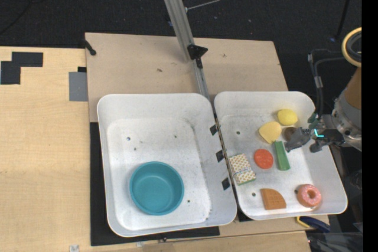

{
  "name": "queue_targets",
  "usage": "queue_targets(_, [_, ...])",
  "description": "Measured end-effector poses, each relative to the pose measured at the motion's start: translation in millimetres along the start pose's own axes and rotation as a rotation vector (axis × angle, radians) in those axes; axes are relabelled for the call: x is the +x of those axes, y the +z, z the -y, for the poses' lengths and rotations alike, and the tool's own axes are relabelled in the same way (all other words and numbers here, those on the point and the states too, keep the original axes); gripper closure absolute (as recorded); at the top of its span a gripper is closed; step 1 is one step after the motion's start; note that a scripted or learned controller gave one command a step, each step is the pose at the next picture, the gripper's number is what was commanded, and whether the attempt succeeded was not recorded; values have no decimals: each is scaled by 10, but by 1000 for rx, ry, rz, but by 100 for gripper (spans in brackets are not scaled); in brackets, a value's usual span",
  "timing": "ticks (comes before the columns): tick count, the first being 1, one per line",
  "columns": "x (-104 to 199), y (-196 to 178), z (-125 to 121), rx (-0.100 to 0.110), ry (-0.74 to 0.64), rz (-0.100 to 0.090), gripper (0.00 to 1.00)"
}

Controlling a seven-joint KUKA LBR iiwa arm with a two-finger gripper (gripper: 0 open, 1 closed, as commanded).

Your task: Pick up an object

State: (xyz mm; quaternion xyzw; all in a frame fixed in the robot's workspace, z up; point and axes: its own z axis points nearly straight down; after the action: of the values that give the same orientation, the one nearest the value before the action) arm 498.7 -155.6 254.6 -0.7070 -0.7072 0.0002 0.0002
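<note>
gripper (300,138) low over right bin (248,104), near its right wall | finger state: cannot tell (too dark and small) | just beside it: green block (282,156), yellow wedge (270,131), lemon (287,117) | red disc (263,159), pink doughnut (309,195), checkered cracker (241,168), toast-coloured slice (273,199) elsewhere in the bin | teal bowl (156,187) in left bin (115,109)

Even light, perhaps slightly soft focus

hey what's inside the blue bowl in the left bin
The blue bowl in the left bin shows only its own blue floor, nothing resting inside. Its near inner wall is hidden by the rim.
</note>
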Motion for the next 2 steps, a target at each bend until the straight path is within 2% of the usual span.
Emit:
queue_targets(1, [0, 0, 0, 0, 0, 0, 0])
queue_targets(2, [46, 443, 51, 3, 0, -1, 0])
